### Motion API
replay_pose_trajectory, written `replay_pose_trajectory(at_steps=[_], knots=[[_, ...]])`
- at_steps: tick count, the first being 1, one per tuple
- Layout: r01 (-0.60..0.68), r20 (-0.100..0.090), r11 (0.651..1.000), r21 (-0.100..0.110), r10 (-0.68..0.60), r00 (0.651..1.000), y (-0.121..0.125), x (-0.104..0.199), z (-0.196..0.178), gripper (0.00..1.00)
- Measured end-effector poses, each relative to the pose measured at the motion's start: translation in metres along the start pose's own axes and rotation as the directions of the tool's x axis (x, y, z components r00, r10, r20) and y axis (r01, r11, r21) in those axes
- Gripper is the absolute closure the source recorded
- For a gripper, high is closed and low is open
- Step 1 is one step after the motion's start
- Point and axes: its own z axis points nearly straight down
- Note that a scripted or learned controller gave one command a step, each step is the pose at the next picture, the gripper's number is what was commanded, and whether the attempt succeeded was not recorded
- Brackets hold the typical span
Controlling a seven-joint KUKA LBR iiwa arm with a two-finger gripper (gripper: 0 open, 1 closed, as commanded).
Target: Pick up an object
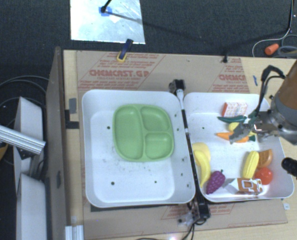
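Nearest to us, at the near edge of the right bin, we are seeing a small orange-and-white carton lying flat, with purple grapes just to its left and a red tomato touching it on the right. Behind the tomato a yellow lemon-like fruit is standing next to an orange piece. A banana is lying against the bin's left wall, beside the divider between the two bins.

Farther back, we are looking at the gripper reaching in from the right, hovering low over the middle of the right bin. It is sitting right over a carrot and a yellowish item we cannot identify. We cannot tell how far its fingers are spread, nor whether anything is between them. A green pepper-like piece is lying just beyond it, and a red-and-white box is resting near the far wall.

In the left bin a green divided plate is lying flat in the middle. Both bins are resting on the cardboard-covered surface.
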Motion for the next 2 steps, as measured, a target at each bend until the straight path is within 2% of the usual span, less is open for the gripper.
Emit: replay_pose_trajectory(at_steps=[1, 2], knots=[[-0.006, 0.005, 1.0, -0.002, 0.006, 1.0, 0.056, -0.093, 0.082, 0.0], [0.004, 0.001, 1.0, -0.002, -0.004, 1.0, 0.123, -0.095, 0.169, 0.0]])
